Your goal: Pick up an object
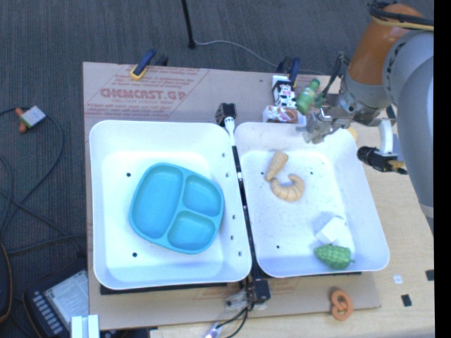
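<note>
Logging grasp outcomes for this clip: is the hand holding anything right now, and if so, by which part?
It cannot be told. The hand sits at the far rim of the right bin, nothing visible between its tips; the croissant lies apart in the bin.

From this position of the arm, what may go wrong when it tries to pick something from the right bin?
1. The gripper sits at the far rim of the right bin, so descending here might hit the rim.
2. The two croissant-like pieces touch each other, so a grasp may push both or slip.
3. The green toy lies in the near corner beside a white object; the wall may block the fingers.
</note>
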`<state>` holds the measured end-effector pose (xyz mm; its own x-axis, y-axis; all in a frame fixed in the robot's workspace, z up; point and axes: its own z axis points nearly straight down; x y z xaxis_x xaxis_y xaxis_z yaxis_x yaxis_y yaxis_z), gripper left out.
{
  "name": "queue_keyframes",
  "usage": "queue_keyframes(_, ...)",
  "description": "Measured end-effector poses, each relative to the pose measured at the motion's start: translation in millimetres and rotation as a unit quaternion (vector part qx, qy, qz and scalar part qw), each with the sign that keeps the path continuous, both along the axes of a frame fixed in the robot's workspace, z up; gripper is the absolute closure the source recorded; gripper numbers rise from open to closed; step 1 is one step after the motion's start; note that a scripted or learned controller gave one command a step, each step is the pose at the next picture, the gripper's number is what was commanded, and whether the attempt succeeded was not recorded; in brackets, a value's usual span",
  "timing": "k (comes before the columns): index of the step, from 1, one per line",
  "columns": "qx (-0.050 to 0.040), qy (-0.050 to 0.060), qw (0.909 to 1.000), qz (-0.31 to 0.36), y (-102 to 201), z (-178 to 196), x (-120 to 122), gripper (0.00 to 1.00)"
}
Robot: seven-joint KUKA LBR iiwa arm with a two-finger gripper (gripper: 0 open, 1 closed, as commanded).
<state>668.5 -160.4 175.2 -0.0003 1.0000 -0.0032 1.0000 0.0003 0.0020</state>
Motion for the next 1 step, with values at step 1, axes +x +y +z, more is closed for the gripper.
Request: queue_keyframes(1, -0.0002, 0.001, 1.0, 0.0, -58.6, -9.0, -0.5, 1.0)
